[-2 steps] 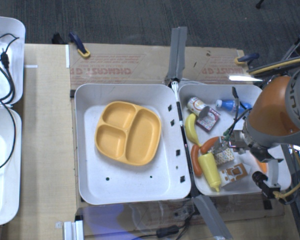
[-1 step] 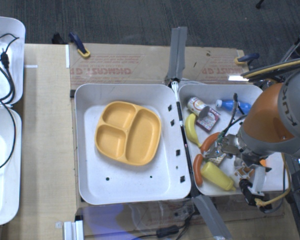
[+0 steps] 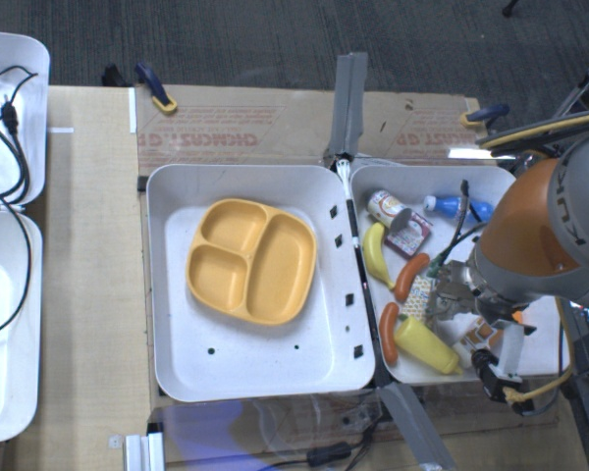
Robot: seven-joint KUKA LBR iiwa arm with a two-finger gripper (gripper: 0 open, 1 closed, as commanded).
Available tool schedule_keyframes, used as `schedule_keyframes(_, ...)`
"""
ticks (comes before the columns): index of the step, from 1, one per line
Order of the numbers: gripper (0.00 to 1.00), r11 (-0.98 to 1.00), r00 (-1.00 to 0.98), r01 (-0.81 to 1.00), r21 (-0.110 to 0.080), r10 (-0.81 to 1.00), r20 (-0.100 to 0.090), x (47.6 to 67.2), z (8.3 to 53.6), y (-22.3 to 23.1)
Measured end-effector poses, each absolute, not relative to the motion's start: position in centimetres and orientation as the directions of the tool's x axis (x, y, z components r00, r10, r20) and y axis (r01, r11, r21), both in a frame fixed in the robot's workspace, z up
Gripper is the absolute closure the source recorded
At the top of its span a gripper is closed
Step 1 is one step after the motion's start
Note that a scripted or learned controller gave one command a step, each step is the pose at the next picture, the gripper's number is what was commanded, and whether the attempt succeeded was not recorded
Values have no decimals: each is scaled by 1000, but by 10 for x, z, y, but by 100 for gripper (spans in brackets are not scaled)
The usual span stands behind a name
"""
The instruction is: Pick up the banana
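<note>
Two bins: a pair of shallow white plastic bins sit side by side on the brown tabletop (image 3: 88,263), the left bin (image 3: 167,292) the roomier to look at, the right bin (image 3: 412,177) crowded with small things.
Arm: the grey robot arm with its orange band (image 3: 532,234) reaches in from the right and hangs over the right bin, covering its right half.
Plate: a yellow plastic plate with three compartments (image 3: 250,260) lies alone in the middle of the left bin, holding nothing.
Gripper: the two-finger gripper (image 3: 450,297) points down into the clutter of the right bin, near the yellow bottle and just right of the sausages.
Fingers: I cannot tell whether they are spread or pressed together; cables and dark metal parts blur them, and nothing is seen pinched between them.
Bottle: a yellow plastic squeeze bottle (image 3: 425,344) lies tilted near the front wall of the right bin.
Banana: the yellow curved banana (image 3: 375,254) lies against the left wall of the right bin, beside an orange-red toy sausage (image 3: 408,275), apart from the gripper.
Second sausage: another orange-red sausage (image 3: 389,332) lies just left of the bottle.
Progress: judged from this, nothing is done; the banana rests in the bin ungrasped. Reaching, gripping and lifting all remain.
</note>
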State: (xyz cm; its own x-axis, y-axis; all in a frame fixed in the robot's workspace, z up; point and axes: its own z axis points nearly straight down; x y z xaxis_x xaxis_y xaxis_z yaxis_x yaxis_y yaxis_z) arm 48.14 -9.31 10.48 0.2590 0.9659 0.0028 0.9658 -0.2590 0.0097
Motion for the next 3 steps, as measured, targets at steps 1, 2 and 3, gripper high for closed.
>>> schedule_keyframes(1, 100, -378, 378, 926, 12, 926, -1, 568, 98, -131)
schedule_keyframes(2, 0, -380, 380, 925, 10, 925, -3, 567, 97, -133)
schedule_keyframes(3, 0, -406, 406, 914, 4, 914, 1, 513, 95, -97)
